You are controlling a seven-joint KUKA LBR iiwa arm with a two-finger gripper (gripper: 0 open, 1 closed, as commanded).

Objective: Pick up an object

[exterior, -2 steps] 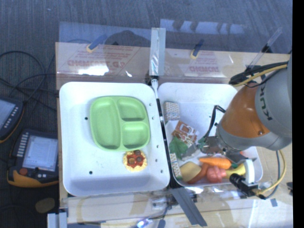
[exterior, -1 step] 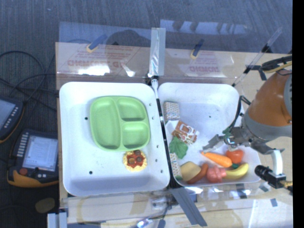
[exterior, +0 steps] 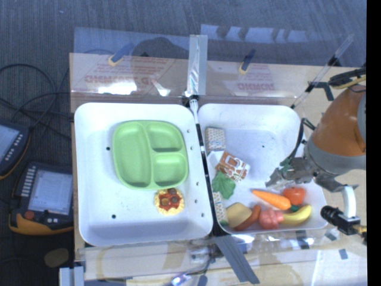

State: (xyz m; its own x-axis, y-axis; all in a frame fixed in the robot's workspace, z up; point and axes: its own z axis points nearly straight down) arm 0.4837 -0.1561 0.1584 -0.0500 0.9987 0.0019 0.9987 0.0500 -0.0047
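Faint reddish lettering is showing on the cardboard sheet (exterior: 128,76) lying just behind the left white bin (exterior: 89,159), but it is mirrored and too blurred to read. A second patch of the same reddish print is sitting on the cardboard (exterior: 253,87) behind the neighbouring right bin (exterior: 280,115), equally illegible. Inside that bin, beside the divider shared with the left bin, a small printed packet (exterior: 232,165) is carrying orange and white markings whose words are too small to make out.
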